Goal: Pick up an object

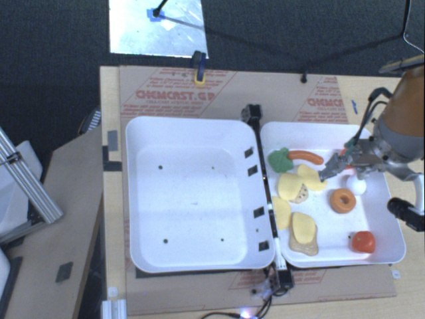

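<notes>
The gripper (327, 174) is seen low over the right bin (397, 244), beside a yellow piece (312, 177); a doughnut (342, 201) and tomato (362, 242) are spotted nearby.

Left white bin (192, 195) sits on a cardboard sheet (219, 88) printed with red lettering, which covers the table (109, 111). Black clips (252, 171) run along the seam where this bin meets its neighbour. A yellow and blue clamp (198, 68) grips the far edge of the cardboard. Beyond it, a shiny silver panel (158, 18) lies on dark carpet (40, 45), with a bit of blue tape (154, 14) at its middle and a thin black rod crossing it. An aluminium extrusion (26, 185) lies at a slant at the left, over a lower tan surface (60, 244).
</notes>
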Controlling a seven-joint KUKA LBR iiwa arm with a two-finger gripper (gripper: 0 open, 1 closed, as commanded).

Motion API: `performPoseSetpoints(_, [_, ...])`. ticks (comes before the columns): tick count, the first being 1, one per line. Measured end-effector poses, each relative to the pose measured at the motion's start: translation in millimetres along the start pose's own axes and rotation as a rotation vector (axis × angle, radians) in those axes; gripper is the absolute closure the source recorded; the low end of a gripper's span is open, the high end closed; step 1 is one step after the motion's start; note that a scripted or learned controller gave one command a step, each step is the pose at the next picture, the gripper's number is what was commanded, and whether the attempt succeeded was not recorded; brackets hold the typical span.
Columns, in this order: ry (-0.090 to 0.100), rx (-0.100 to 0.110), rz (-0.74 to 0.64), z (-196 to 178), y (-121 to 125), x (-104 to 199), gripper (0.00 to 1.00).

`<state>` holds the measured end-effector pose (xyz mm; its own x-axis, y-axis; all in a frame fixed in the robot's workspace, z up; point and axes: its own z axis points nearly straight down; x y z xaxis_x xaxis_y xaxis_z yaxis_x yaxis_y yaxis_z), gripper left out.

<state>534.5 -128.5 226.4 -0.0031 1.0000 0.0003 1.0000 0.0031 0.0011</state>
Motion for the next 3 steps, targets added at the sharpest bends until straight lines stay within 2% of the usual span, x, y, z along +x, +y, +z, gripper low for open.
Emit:
performPoseSetpoints(1, [0.0, -0.003, -0.003, -11.1, 1.0, 0.2, 1.0])
performPoseSetpoints(2, [-0.001, 0.0, 0.002, 146.5, -11.9, 11.8, 1.0])
performPoseSetpoints(3, [0.0, 0.0, 0.002, 142.1, -11.3, 11.0, 0.0])
